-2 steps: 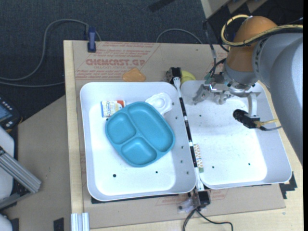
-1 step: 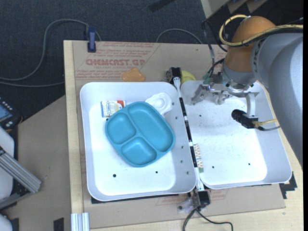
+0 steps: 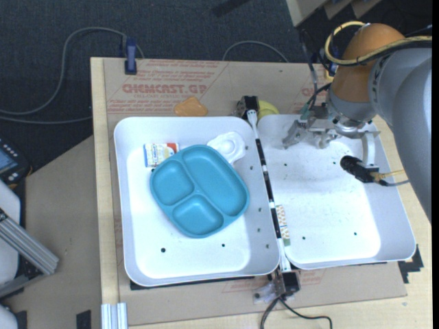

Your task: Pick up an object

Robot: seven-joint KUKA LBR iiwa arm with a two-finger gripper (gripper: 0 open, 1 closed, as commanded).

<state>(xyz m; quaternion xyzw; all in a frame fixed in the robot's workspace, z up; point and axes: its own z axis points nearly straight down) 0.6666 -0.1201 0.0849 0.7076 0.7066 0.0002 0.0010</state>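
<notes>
While the gripper (image 3: 310,133) is hovering with fingers spread and empty over the right bin (image 3: 343,252), the blue tray (image 3: 199,190) is looking light, stiff, slick; its rim seems best to grip.

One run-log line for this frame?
arm: over right bin | gripper: near its far edge, nothing seen held | left bin: blue divided plate, small carton, white cup | pick: not yet done

The robot arm (image 3: 405,81) was a bulky grey casing with a rounded orange band (image 3: 363,60) above its wrist. A yellow cable looped over that band, thin dark wires trailed beside it, and a pale metal gripper (image 3: 310,133) with a black fitting sat below.
</notes>
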